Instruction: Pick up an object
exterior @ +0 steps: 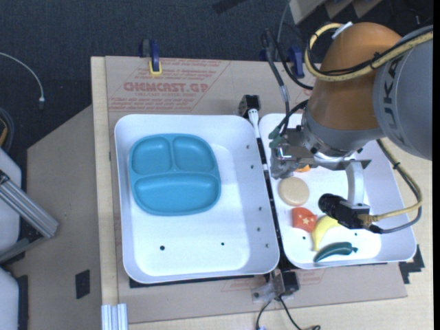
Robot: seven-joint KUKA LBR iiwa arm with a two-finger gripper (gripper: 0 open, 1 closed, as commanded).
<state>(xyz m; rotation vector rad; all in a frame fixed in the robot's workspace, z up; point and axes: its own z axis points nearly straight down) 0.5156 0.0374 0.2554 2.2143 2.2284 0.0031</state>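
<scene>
Nearest the camera, along the front of the right bin [392, 253], lie a green pod [335, 251], a banana [324, 229] and a red piece [303, 219], bunched close together. Just behind them sits a tan disc [295, 190], round and flat.

The gripper [287, 158] hangs right over the back of that disc, near the bin's left wall, so the step in hand looks like the approach, not a lift. Nothing shows between the jaws, and from here I cannot tell whether they stand apart or together; the wrist hides them.

The next move, I'd judge, calls for a short drop onto the disc, kept off the wall.

Farther left, the other bin [240, 239] holds a blue tray [175, 174], well apart from the arm.
</scene>
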